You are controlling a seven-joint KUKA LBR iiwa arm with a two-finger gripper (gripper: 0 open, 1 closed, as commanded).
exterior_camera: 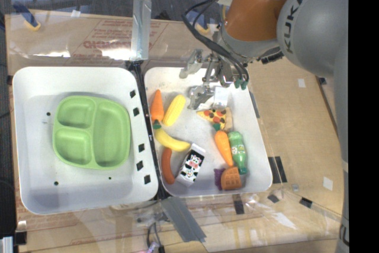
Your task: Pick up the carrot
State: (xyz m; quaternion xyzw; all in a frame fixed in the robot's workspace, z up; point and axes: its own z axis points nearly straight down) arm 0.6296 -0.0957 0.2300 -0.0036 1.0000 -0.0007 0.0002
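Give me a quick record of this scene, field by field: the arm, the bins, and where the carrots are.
arm: grey arm with orange band, reaching in from the right
end effector: metal two-finger end effector, over the right bin's upper part
left bin: shallow white bin holding a green divided plastic plate
right bin: shallow white bin with toy foods
carrots: orange toy carrot at the left wall; second orange toy carrot beside a green toy bottle
task state: no carrot grasped

The grey arm [314, 15] reaches in from the right, its orange-banded wrist bent downward, tool [208, 81] hanging low.
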